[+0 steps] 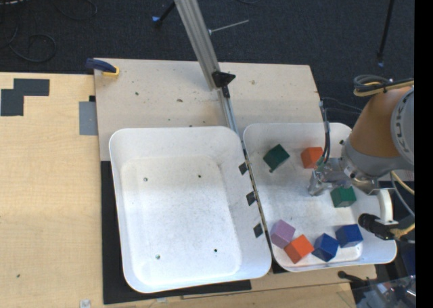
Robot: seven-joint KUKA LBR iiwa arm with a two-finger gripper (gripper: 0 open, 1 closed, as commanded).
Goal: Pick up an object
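Looked down at a slant on two shallow white bins set side by side: a left bin (135, 147) and a right bin (298, 132), the right one scattered with small coloured cubes.

Reached into the right bin from its right edge with the arm (375, 134). Placed the gripper (319, 183) low over the middle of that bin, just below the upper orange cube (311, 157) and just beside the green cube (344, 196) lying toward the right edge. Could not tell how far open the gripper stood, nor whether it touched either cube. Saw nothing clearly held.

Noted a dark green cube (276, 157) near the bin's left edge, well apart from the rest. Noted also a tight cluster along the near edge: purple cube (282, 233), lower orange cube (298, 248), two blue cubes (325, 246).

Judged the green cube the likeliest pick: probably light and stiff, unlikely to crush or break, perhaps apt to slide on the smooth bin floor when nudged. Best taken across two opposite flat sides, squared to the faces rather than the corners. Judged the clustered cubes harder to grasp, for want of room around them.
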